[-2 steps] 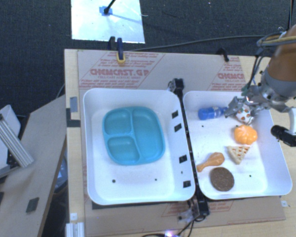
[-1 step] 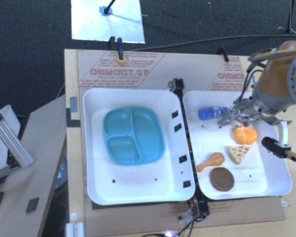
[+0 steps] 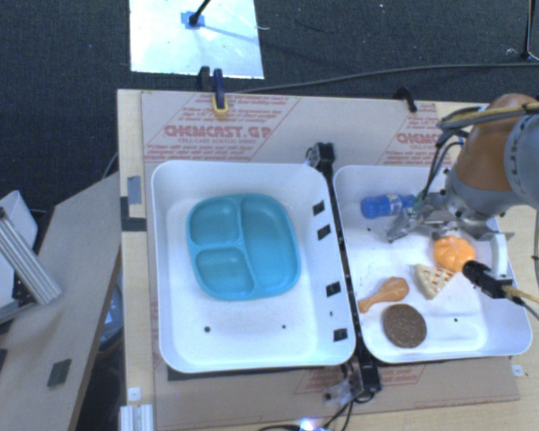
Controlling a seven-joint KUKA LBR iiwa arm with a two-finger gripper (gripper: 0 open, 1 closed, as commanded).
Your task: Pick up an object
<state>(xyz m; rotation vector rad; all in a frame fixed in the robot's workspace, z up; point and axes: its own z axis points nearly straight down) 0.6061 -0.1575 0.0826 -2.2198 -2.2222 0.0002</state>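
Camera view, looking down at a slant, takes in the counter (image 3: 251, 133), a pale board printed with red lettering, flat and matte. On it sit two shallow white bins with rounded corners and smooth plastic walls. The left bin (image 3: 175, 268) holds a turquoise plate (image 3: 243, 246), glossy, rounded-rectangular, moulded into three compartments. The right bin (image 3: 512, 326) carries the small items. Between the bins runs a dark strip with black clips.

From the right reaches the arm (image 3: 508, 160), a bulky grey cylinder with an orange band, cables looped around it. Its gripper (image 3: 404, 227) is a slim metal piece angled down into the right bin, just beside a blue bottle (image 3: 382, 206); whether it is open or closed I cannot tell.

The blue bottle lies on its side near the bin's upper left, translucent and cylindrical. An orange pumpkin-like fruit (image 3: 453, 251), round and ribbed, rests near the middle of the bin, partly under the wrist. Below it lies a brown round cookie (image 3: 404, 325), flat with a rough, grainy top. A tan drumstick shape (image 3: 385, 293), smooth with a bulbous end, lies to its upper left. A pale wedge of cheese (image 3: 433, 279), triangular with pitted sides, sits just beside the orange fruit.
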